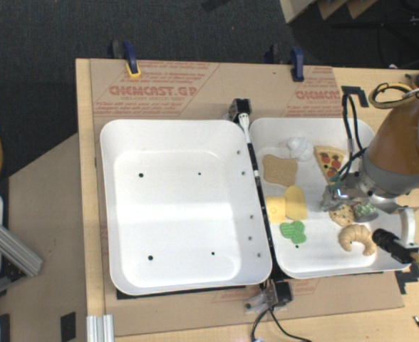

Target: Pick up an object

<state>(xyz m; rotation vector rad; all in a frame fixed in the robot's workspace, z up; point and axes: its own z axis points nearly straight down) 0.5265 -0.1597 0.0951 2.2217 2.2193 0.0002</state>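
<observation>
Brown-speckled cookie (341, 214) lies in the right bin (316, 262), towards its right edge, w/ the gripper (335, 197) right above it, touching or nearly so; can't tell which. Whether the gripper is open or closed, can't tell either, too small and dark from this angle. Nothing visibly lifted.

Other toy food in the same bin: tan croissant (357, 239) just beside the cookie, nearer the front right corner; pizza slice (330, 161) w/ red dots towards the back edge; slice of brown bread (279, 169) near the bin's left edge; yellow cheese block (286, 205) in front of the bread; green leafy piece (293, 231) just in front of the cheese; small white crumpled thing (298, 147) by the back edge, betw. bread and pizza.

Arm (402, 155) comes in over the right edge, orange band showing, grey wrist below it.

Left bin (117, 191) sits alongside, rims touching. Both rest on a brown board (159, 84) w/ red lettering, blue clamps (131, 54) at its back edge.
</observation>
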